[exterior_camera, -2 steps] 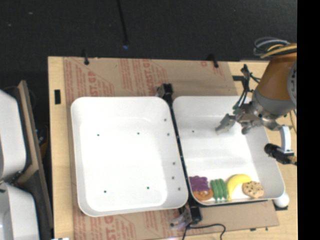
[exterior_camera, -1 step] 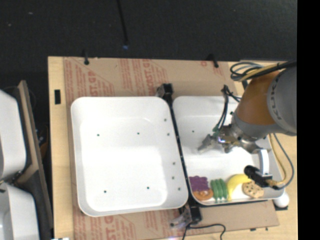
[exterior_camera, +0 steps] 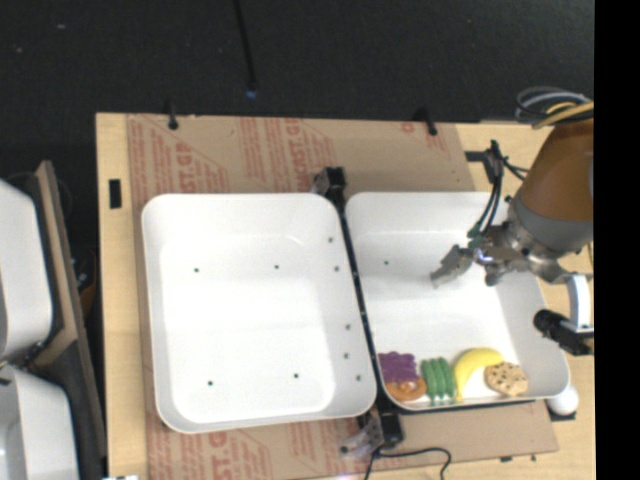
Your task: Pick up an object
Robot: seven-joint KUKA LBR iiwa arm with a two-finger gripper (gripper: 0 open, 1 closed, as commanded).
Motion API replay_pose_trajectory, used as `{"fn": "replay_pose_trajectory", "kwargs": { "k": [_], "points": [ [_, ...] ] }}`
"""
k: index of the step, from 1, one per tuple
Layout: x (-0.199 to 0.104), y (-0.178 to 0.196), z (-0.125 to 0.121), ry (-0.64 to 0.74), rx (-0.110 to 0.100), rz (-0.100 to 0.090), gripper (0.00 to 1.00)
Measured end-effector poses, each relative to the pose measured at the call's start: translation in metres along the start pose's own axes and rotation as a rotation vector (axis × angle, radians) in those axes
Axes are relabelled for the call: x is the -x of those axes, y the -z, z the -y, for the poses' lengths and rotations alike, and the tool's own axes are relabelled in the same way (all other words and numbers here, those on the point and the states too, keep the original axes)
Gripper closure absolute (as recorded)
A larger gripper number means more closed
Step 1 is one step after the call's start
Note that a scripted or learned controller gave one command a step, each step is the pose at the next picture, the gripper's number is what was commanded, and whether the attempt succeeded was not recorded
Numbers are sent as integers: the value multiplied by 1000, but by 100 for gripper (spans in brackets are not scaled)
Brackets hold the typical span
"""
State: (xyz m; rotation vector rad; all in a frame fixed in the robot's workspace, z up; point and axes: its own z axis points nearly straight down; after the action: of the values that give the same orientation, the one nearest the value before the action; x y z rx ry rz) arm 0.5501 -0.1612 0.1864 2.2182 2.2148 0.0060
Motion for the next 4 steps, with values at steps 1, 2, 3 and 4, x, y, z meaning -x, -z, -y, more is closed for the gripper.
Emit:
{"fn": "replay_pose_trajectory", "kwargs": {
  "k": [1, 2, 3, 4],
  "points": [
    [-17, -89, 6, 1, -13, -3, 0],
    [25, -34, -5, -1, -3, 0, 0],
    [-28, -78, 9, 4, -11, -4, 0],
    [4, -16, 35, -1, -2, 0, 0]
  ]
}}
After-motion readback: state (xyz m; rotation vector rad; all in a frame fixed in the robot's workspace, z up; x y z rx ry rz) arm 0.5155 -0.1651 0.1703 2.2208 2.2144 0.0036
